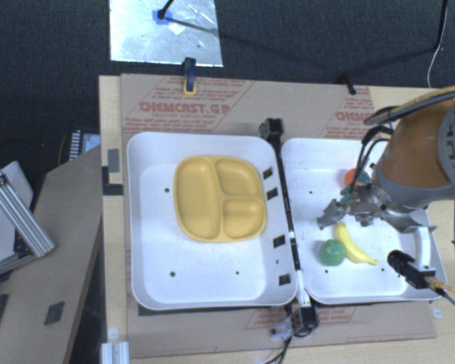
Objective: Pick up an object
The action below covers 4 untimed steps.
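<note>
In the right bin (311, 165) lie a yellow banana (352, 246) and a green ball-like fruit (333, 252), side by side near the front. A small orange-red object (351, 177) peeks out farther back, partly hidden by the arm. My gripper (335, 214) hangs low over the right bin, just above and behind the banana's upper end. Nothing shows between its fingers. The arm's grey and orange body covers the bin's right part.
The left bin (155, 279) holds a yellow three-compartment plate (218, 197) near its middle. A black divider strip (282, 211) runs between the bins. A silver sheet (165, 20) lies on the dark floor beyond the bench.
</note>
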Available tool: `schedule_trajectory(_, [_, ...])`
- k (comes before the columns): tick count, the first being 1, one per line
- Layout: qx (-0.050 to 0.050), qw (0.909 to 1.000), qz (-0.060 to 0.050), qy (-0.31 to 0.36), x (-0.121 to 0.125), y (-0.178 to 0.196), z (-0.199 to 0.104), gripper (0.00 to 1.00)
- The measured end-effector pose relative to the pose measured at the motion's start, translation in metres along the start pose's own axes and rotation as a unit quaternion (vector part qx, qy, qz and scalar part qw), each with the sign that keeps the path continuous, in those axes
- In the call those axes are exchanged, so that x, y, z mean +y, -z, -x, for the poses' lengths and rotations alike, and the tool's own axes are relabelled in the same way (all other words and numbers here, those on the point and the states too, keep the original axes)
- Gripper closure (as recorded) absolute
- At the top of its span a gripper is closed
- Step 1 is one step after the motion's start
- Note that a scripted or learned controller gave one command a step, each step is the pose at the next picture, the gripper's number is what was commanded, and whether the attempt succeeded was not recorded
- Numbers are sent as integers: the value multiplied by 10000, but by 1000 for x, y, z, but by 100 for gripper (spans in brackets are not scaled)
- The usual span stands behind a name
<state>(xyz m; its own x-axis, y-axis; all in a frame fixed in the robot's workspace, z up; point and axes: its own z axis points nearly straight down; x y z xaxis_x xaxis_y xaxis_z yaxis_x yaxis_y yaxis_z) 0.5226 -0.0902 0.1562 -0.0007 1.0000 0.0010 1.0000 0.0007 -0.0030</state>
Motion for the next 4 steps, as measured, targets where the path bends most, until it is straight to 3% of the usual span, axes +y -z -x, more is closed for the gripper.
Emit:
schedule_trajectory(1, [-1,10000,5,-3,-5,-60,-5,0])
schedule_trajectory(2, [-6,10000,24,-4,-4,-47,-4,100])
schedule_trajectory(3, [-10,10000,46,17,7,2,-4,100])
schedule_trajectory(4, [-8,10000,51,20,2,57,-11,100])
